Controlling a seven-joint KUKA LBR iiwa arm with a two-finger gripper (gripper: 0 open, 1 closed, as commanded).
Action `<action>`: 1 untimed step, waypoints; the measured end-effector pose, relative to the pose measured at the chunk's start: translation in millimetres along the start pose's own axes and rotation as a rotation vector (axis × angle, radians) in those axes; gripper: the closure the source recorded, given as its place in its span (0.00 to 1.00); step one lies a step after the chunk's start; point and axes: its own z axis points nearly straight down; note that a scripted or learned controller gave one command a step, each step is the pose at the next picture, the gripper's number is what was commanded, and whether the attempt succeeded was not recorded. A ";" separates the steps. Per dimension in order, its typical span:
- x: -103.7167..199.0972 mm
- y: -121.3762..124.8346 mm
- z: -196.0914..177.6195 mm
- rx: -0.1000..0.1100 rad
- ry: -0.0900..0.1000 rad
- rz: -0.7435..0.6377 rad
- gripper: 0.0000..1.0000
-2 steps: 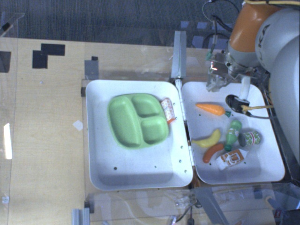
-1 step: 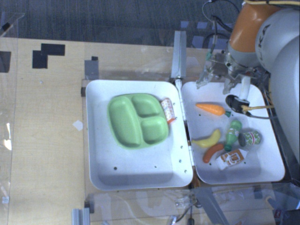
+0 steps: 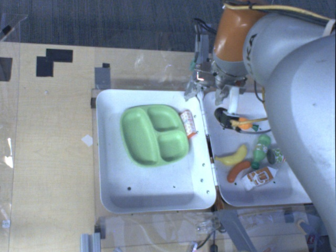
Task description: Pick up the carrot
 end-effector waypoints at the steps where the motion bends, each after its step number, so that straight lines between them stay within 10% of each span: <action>1: 39.4 1.1 25.5 -0.027 0.004 0.008 0.00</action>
